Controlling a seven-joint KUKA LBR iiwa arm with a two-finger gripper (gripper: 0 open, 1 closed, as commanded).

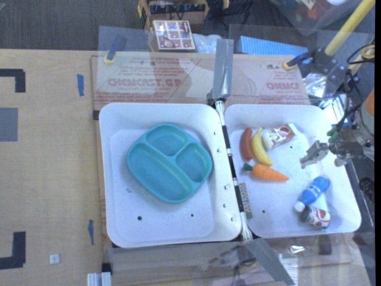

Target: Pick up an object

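the gripper (314, 154) hovers over the right bin (280, 219), whether clenched or released i cannot tell. the blue bottle (313, 193) lies just below it, the carrot (268, 172) to its left.

**Surroundings of the two bins**

We see a wooden bench (47, 177) marked with black tape (15, 79) and short blue tape strips (80, 84). Behind the bins we note a clear sheet (155, 79) printed with red lettering. Farther back, on the floor, stands an open cardboard box (172, 2), with a small patterned card (173, 34) just in front of it. A blue pad (271, 44) lies to the right.
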